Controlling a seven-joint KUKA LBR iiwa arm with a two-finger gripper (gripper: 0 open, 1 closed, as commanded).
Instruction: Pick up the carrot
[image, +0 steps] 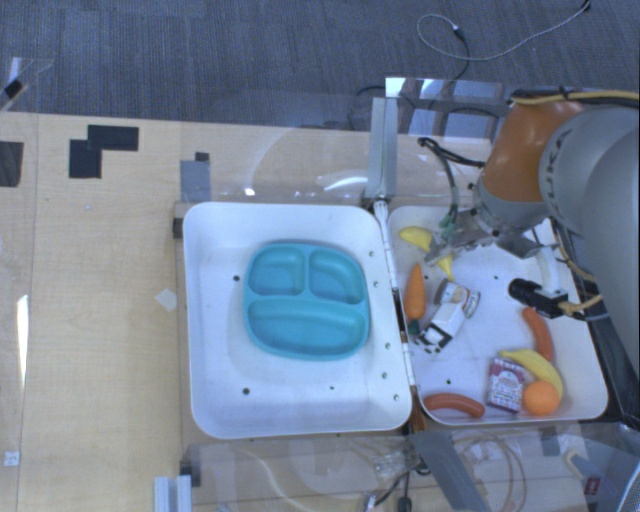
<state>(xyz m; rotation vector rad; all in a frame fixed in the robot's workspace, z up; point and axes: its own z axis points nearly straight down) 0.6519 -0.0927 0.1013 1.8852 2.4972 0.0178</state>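
Observation:
The carrot (415, 290) is a short orange piece lying lengthwise along the left wall of the right bin (585, 405), close to the divider between the bins. My gripper (433, 332) hangs low over the bin floor, just to the right of the carrot's lower end and slightly nearer the camera. Nothing shows in its grasp, and the carrot rests on the bin floor. The grey arm with its orange band (525, 150) reaches in from the upper right.
The right bin also holds a yellow piece (415, 238) above the carrot, a sausage (453, 404) at the front, a red box (507, 384), a banana (532, 364), an orange (541, 398) and a red sausage (540, 333). The left bin (215, 400) holds a blue divided plate (305, 300).

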